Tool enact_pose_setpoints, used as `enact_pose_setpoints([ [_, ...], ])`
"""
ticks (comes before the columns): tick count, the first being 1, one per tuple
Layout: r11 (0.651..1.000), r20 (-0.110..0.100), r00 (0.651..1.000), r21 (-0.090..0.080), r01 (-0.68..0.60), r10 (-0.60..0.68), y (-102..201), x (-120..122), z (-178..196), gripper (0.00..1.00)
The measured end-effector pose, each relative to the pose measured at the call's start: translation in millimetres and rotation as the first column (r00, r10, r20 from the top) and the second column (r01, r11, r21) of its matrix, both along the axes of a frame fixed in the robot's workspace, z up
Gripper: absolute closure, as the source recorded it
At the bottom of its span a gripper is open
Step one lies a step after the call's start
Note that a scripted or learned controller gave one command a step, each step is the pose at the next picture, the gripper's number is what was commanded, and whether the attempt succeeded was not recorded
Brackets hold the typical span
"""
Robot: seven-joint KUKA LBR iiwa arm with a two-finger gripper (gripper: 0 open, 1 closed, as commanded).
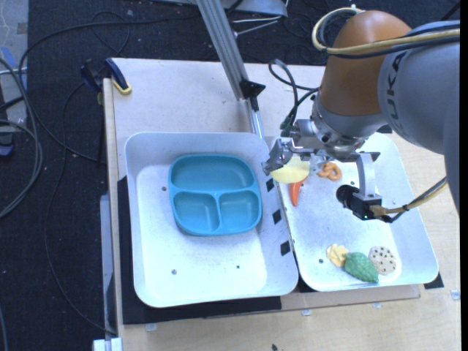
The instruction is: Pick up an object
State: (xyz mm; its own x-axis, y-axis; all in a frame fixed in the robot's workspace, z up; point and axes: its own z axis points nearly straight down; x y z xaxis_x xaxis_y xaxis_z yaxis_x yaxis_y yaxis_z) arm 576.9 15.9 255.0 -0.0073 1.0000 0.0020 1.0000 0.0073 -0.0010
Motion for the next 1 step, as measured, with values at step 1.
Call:
enact_pose_setpoints([
  [1, 1.0, 0.0, 1.0, -0.001, 0.0, 0.0, 43.2, -5.9, -6.7, 1.0],
])
